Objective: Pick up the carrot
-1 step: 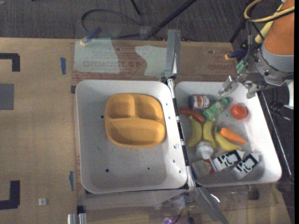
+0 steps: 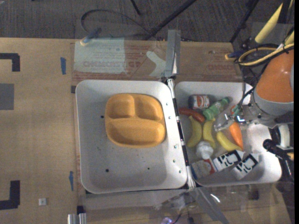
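- Here, the gripper (image 2: 230,121) is seen low over the right bin (image 2: 273,171), reached in from the right under the grey wrist and the orange band of the arm (image 2: 275,85).
- Whether it is spread or closed cannot be told: the metal parts at its tip are small and blurred, and nothing can be made out as held there.
- The carrot (image 2: 237,133) is found just beside the tip, on its lower right side, so close that touching or a narrow gap cannot be distinguished.
- The carrot's long axis is judged to run roughly up and down the view, slightly slanted, with the tapered end toward the bottom and the thick end up by the gripper.
- A small shift down and to the right, along that axis toward the carrot's middle, is judged to be what the grasp turns on, with the closing direction set across the axis.
- The carrot is crowded: a yellow banana (image 2: 226,142) lies touching or just beside its left flank, and a green bottle (image 2: 216,108) lies just up-left of the tip.
- Farther out, a black-and-white carton (image 2: 227,159) lies below the carrot.
- In the left bin (image 2: 88,139), well apart, a yellow divided plate (image 2: 135,120) is set.
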Motion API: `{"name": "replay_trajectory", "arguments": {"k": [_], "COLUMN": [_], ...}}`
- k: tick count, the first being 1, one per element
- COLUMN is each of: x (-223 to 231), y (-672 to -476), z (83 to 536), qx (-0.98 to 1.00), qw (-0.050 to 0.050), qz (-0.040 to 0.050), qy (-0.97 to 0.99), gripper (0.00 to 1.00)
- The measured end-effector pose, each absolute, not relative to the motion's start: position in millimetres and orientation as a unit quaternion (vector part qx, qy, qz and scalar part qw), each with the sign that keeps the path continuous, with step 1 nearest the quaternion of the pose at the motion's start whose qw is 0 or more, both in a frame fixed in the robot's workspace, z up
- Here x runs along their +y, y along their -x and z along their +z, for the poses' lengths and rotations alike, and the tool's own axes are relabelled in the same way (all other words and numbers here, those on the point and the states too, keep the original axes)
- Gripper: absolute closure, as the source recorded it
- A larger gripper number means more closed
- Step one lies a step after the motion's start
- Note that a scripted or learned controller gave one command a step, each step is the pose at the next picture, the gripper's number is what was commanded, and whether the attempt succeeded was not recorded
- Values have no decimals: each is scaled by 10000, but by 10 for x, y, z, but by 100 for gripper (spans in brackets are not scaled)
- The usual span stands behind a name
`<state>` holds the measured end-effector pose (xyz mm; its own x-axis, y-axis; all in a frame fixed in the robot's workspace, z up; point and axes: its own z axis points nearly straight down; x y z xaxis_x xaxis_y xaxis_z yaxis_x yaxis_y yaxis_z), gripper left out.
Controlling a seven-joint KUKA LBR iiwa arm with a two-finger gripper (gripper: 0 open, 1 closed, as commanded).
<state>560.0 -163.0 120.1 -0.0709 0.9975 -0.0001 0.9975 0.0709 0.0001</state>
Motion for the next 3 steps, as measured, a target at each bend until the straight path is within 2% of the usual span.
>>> {"name": "replay_trajectory", "arguments": {"k": [1, 2, 3], "x": [-2006, -2011, -2013], "y": [-5769, -5790, -5801], "z": [857, 980, 1086], "qx": [8002, 7999, 7996], "qw": [21, 59, 83], "qz": [8, 25, 34], "qy": [-5997, -6001, -6005], "gripper": [0, 100, 100]}}
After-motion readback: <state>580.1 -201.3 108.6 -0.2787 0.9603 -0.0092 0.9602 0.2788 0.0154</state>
